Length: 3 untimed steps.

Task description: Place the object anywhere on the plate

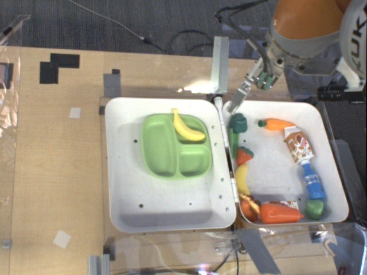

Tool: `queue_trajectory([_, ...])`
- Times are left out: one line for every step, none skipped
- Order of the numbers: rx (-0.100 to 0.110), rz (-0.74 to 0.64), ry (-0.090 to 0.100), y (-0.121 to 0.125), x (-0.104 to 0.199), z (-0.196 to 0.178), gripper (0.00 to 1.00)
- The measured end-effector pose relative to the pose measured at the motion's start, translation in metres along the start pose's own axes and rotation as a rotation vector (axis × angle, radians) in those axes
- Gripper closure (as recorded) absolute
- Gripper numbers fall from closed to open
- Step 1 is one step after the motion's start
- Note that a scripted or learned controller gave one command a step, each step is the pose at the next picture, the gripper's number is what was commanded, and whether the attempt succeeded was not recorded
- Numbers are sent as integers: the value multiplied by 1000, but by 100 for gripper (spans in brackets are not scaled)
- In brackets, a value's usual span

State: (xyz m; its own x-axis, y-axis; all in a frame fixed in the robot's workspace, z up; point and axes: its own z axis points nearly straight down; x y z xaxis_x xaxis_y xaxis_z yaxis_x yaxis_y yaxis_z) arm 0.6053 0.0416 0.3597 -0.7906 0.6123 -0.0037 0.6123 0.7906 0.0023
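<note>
the banana (pixel 187 129) lies on the green plate (pixel 166 153), in the upper right part of it, across the ridge between the compartments. its top end points up to the far rim of the plate, and its lower end curves to the right. the plate has three compartments and sits in the middle of the left white bin (pixel 132 205).

the gripper (pixel 236 100) is above the far end of the wall where the two bins meet, near the top corner of the right white bin (pixel 330 153). it is tilted, and the tip points down and to the left. nothing is seen between its fingers, but if they are spread or pressed together i cannot tell. it is apart from the banana.

in the right bin, just under the gripper, there is a dark green vegetable (pixel 237 123), then a strawberry (pixel 244 156) and a second yellow fruit (pixel 242 179) along the left wall. an orange carrot (pixel 275 124) lies at the top, a tube with a brown and white label (pixel 298 146) beside it, and a blue bottle (pixel 312 183) below the tube. a bigger orange carrot (pixel 279 213) lies at the near wall, and a small green fruit (pixel 314 208) is in the near right corner.
</note>
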Motion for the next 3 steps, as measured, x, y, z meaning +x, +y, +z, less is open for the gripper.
queue_trajectory([-5, 346, 0, 70, 87, -64, 0])
queue_trajectory([-3, 475, 1, 58, 119, -77, 0])
queue_trajectory([-7, 461, 2, 93, 173, -129, 0])
